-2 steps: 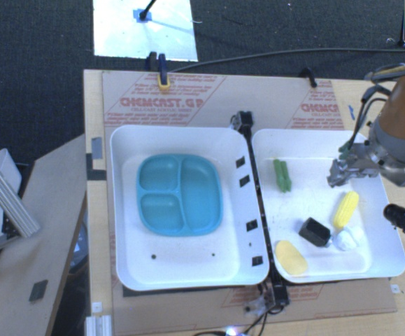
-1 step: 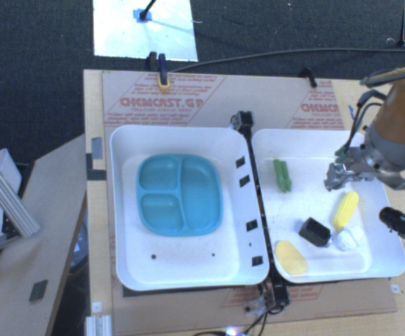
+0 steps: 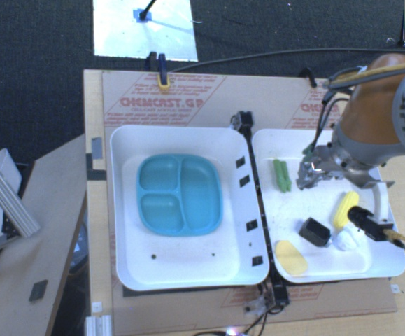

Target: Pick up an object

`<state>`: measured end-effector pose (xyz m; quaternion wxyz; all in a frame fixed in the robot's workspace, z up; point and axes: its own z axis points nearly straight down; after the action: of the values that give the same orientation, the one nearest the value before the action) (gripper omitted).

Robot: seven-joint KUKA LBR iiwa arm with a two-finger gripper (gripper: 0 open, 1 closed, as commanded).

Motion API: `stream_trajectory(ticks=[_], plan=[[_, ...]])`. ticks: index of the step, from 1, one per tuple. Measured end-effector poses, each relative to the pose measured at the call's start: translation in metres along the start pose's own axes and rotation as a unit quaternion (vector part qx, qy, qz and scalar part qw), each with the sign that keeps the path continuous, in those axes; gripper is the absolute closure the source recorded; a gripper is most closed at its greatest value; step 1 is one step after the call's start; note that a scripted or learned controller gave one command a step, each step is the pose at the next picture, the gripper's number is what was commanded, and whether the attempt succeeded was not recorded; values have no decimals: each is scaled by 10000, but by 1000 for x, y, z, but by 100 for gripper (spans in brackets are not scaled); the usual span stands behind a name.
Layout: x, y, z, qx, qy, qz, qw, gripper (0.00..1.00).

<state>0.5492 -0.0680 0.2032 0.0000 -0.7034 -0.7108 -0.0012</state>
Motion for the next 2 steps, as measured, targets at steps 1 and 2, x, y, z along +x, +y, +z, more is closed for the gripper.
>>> stream_trajectory(ticks=[1, 2], plan=[[58, 13, -12, -6, 3, -3, 10000, 100], [104, 21, -21, -5, 0, 2, 10000, 100]])
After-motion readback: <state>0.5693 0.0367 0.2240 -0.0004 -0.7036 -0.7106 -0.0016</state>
